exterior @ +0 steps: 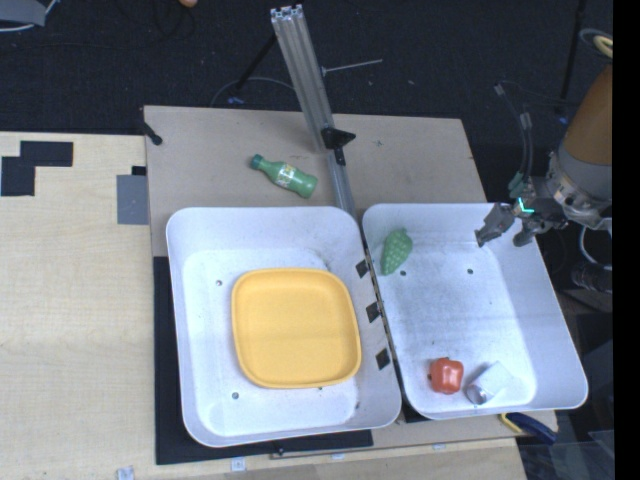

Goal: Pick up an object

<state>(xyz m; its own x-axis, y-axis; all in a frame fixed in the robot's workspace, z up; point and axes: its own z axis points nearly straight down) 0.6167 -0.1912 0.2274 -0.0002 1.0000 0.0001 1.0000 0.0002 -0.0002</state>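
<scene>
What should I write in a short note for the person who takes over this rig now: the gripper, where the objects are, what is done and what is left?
Gripper: open, holding nothing, above the far right edge of the right bin.
Right bin: green object near its far left corner; red object and a small whitish object beside it at the near edge.
Left bin: yellow plate.
Green bottle lies on the bench behind the bins.
Done: nothing picked up.
Left: descend on one object, close the fingers, lift.
</scene>
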